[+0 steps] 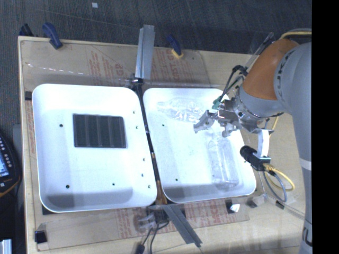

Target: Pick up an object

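Claw [212, 123] of mine hangs over the right bin [180, 192], fingers spread open with nothing between them. One clear plastic bottle [180, 110] lies at the bin's far side, beside my fingers; another clear bottle [222, 163] lies just beneath.

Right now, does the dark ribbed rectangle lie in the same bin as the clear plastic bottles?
No, the dark ribbed rectangle lies in the left bin, the clear plastic bottles in the right bin.
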Available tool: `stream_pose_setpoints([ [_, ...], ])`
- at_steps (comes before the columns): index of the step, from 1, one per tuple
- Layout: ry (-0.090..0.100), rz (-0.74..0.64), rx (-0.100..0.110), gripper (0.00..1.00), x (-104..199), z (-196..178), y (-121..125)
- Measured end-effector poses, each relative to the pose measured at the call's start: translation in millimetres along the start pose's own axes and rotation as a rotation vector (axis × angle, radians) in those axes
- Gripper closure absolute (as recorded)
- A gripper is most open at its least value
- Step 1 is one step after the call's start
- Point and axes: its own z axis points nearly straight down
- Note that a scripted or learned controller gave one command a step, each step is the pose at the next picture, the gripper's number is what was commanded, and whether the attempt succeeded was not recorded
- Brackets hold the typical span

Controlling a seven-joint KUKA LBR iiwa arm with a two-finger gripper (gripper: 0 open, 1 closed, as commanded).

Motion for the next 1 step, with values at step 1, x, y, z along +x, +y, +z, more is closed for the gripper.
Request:
stream_pose_setpoints([
  [1,0.000,0.210,-0.001,0.00,1.8,-53.5,-8.4],
])
